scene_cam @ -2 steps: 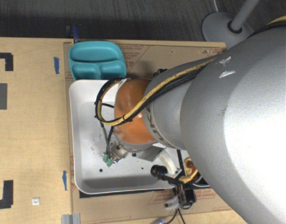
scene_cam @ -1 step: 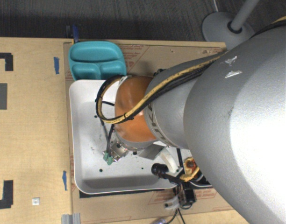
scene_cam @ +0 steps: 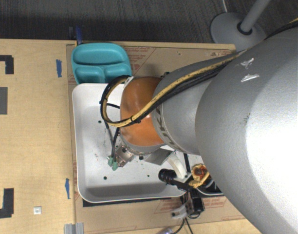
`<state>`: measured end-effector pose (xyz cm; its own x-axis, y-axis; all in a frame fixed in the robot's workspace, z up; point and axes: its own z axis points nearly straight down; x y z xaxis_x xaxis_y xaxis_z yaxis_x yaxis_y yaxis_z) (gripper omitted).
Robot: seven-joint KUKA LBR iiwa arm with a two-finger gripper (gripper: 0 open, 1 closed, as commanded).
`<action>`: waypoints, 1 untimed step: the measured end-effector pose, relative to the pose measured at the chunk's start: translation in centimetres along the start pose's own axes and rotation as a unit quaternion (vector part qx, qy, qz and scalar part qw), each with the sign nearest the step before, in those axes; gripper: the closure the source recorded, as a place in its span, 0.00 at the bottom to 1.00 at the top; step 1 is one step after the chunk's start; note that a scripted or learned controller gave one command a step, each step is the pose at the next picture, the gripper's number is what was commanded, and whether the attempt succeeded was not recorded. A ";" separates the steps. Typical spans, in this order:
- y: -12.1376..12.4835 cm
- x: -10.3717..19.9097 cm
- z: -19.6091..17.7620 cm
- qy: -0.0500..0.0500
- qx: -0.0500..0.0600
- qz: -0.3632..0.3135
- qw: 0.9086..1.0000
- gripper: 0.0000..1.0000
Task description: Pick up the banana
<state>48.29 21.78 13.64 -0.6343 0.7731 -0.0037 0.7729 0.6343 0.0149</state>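
— So, what have you got hold of down there?

— Honestly, I cannot tell. My gripper (scene_cam: 114,162) hangs low over the floor of the white bin (scene_cam: 85,145), nearer its left and bottom edges than its middle. Whether it is open or closed is hidden from this angle.

— And the banana?

— Where it lies I cannot tell either. My own arm (scene_cam: 246,130) covers the whole right side of the bin. The bare floor around my gripper carries just a few small dark specks (scene_cam: 105,178).

— What sits above the wrist?

— My orange band (scene_cam: 139,111), over the middle of the bin, then the grey bulk of the arm running off to the right.

— Anything outside the bin?

— A teal tray (scene_cam: 100,62) sits on the bench (scene_cam: 32,130) against the bin's top edge, at its top left corner. Blue tape strips (scene_cam: 59,68) mark the bench, one just left of that corner and one near the bottom left corner.
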 end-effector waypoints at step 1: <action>0.1 0.0 -1.0 -0.001 -0.001 0.000 1.000 1.00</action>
<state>48.36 21.83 14.63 -0.6349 0.7726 -0.0050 0.7724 0.6349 0.0175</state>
